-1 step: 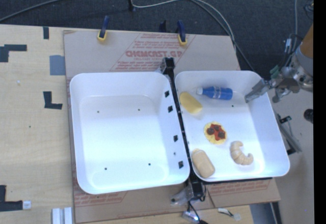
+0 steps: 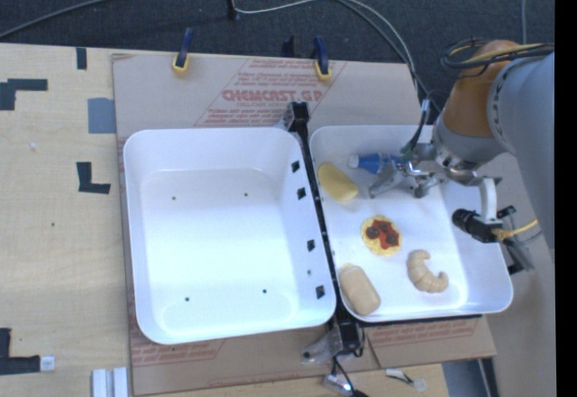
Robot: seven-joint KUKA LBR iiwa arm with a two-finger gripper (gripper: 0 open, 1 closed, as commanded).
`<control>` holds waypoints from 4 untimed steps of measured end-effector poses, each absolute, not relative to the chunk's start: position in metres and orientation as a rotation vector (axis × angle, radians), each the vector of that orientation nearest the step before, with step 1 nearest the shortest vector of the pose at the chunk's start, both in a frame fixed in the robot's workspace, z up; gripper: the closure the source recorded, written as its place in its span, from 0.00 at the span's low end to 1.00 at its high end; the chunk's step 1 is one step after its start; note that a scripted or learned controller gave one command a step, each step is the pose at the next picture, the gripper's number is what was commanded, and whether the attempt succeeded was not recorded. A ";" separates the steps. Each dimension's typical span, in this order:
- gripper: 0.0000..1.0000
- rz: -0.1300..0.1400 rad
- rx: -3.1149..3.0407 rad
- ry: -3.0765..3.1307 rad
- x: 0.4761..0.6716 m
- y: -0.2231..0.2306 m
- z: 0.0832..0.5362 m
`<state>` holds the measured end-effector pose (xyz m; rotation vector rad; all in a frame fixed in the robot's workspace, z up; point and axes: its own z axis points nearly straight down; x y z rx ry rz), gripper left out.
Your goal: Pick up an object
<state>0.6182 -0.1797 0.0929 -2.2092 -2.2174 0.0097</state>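
Camera view: arm came in from the right, gripper (image 2: 403,171) sat low over the right bin (image 2: 478,291), upper part. Fingers looked spread w/ nothing seen between them, so not holding anything.

Blue item (image 2: 367,162) lay just beside the fingertips, left of them; too small to ID, prob. hard plastic, light. Yellow wedge (image 2: 337,182) sat near the divider, close to the blue item. Round tart (image 2: 382,235) mid-bin, croissant (image 2: 426,272) lower right, bun (image 2: 360,289) at the lower left corner. Left bin (image 2: 144,251) had no items.

Judgement: all toy food, light, stiff-ish, prob. smooth & a bit slippery. Blue item was the nearest pick; grip across its narrow width. Croissant: take across the middle of the curve, not the tips.
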 end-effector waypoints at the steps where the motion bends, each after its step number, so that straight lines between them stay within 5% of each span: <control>1: 0.00 -0.002 -2.218 -2.225 0.577 -0.109 0.085; 2: 0.00 -0.001 -2.221 -2.224 0.622 -0.110 0.085; 3: 0.00 -0.001 -2.222 -2.223 0.611 -0.110 0.086; 4: 0.00 0.000 -2.275 -2.166 0.632 -0.128 0.091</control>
